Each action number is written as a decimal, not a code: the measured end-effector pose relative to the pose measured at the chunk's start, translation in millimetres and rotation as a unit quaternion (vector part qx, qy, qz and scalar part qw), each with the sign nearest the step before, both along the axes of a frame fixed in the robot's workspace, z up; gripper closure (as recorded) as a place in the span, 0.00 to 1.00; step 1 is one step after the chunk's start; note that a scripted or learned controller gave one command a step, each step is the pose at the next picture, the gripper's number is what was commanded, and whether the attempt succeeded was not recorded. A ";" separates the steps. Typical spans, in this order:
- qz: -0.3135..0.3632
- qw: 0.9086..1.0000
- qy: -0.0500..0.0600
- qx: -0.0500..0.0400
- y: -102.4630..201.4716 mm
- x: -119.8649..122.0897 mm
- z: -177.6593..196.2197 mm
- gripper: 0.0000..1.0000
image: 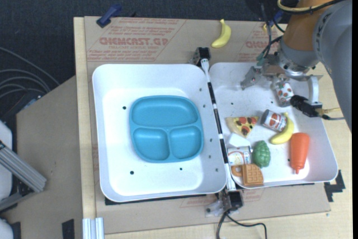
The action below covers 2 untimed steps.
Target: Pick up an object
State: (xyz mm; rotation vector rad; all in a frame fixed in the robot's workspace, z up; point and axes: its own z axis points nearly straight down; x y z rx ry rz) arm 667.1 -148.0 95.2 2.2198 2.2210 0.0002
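Right bin [327,168], near edge: waffle [251,175] and small carton [239,155] at the left corner, green vegetable [261,154] beside them, carrot [299,151] further right. Mid-bin: pizza slice [242,125], can [273,120] touching a banana [284,132]. Far part: gripper [265,76] low over the bin floor, fingers spread apart, nothing between them; a small spotted object [283,92] sits just right of it. Left bin [106,120] holds a blue divided tray [165,127]. Second banana [222,35] on the cardboard beyond the bins.
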 end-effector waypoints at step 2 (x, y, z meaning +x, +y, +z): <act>0.001 1.000 -0.001 0.000 -11.1 0.7 0.4 1.00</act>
